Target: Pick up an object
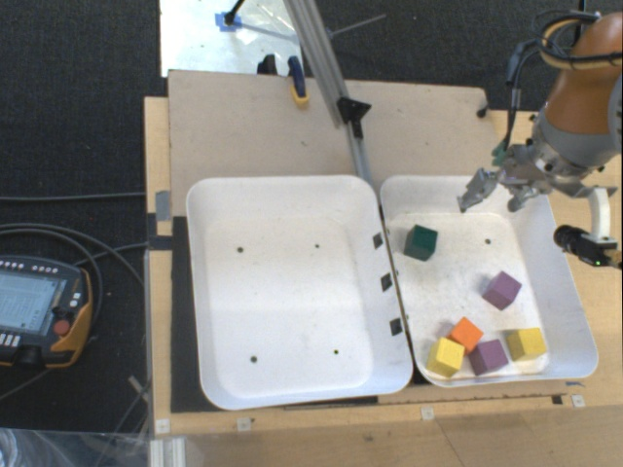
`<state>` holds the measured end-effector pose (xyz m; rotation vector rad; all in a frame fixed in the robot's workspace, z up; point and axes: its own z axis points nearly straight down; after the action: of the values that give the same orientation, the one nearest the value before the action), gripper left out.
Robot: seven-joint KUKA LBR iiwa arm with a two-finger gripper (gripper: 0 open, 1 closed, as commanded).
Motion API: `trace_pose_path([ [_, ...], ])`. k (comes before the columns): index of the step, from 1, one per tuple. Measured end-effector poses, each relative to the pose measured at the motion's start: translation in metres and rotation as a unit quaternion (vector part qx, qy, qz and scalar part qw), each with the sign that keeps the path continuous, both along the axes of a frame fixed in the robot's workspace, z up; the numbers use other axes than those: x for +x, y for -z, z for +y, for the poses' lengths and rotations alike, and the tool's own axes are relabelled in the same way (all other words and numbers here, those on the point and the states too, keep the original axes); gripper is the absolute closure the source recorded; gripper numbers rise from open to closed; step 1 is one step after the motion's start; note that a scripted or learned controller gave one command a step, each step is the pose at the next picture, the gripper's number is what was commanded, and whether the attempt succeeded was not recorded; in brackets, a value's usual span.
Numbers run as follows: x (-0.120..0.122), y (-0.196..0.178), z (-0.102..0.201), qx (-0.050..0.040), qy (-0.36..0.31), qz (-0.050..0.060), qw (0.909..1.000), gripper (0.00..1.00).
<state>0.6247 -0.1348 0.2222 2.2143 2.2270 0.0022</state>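
The right bin holds several small cubes. A dark green cube lies near its upper left. A purple cube sits mid-right. Along the front wall are an orange cube, a yellow cube, a second purple cube and a second yellow cube. My gripper hangs over the bin's back edge, up and to the right of the green cube. It is open, with nothing between its fingers.
The left bin adjoins the right one, with black clips along their shared wall. A slanted metal pole crosses the back board. A teach pendant and cables lie off the bench's left side.
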Motion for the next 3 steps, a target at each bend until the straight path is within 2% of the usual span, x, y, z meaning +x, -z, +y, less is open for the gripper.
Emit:
trace_pose_path([
  [1,-0.02,0.106,0.05,0.0015,-0.001,0.001,1.0,0.0],
  [2,0.007,0.132,0.047,-0.0002,-0.001,-0.001,1.0,0.0],
  [3,-0.046,0.132,0.053,0.0004,0.003,0.003,1.0,0.0],
])
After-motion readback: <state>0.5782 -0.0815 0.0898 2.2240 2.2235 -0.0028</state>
